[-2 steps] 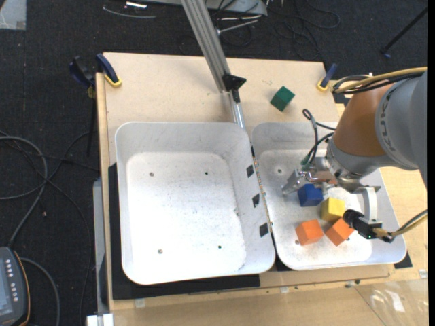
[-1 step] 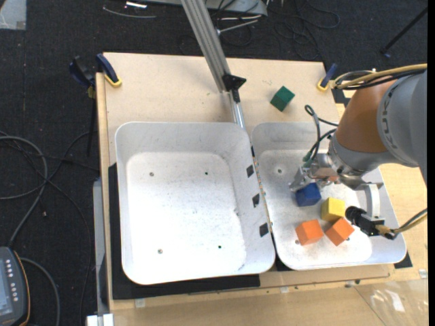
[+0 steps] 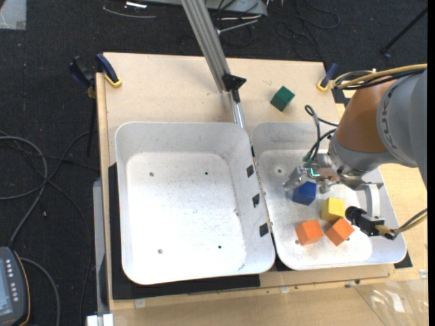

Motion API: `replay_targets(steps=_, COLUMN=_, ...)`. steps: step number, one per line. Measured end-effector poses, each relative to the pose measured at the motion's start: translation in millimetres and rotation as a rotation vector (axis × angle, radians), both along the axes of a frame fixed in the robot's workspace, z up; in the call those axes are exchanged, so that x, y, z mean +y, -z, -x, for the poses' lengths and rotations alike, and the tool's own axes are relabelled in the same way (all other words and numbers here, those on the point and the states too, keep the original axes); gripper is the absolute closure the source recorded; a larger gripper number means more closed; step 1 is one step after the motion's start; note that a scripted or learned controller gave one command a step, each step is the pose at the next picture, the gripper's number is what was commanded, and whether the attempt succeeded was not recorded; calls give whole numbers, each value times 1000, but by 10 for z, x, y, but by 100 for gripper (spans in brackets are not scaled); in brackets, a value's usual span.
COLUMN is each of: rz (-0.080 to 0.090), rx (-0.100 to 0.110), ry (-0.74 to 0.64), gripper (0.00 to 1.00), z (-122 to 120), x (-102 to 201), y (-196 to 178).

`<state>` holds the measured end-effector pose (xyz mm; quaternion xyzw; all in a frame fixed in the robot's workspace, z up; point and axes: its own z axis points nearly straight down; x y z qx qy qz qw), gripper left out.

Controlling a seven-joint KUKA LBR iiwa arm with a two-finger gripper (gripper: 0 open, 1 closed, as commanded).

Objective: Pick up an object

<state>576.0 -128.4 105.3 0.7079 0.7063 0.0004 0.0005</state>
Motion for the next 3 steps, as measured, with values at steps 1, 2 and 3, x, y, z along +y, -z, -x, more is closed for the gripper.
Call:
replay_targets(steps=1, rz=0, rx=-2, ry=0, gripper=100, z=-5, x=-1, y=-102)
replay_targets(steps=2, rz=-3, rx=-7, ry=-12, gripper=100, z=-38, x=793, y=-946)
replay_targets(steps=3, rz=-4, rx=-1, ry=-13, gripper=100, z=-533, x=1646, y=-896)
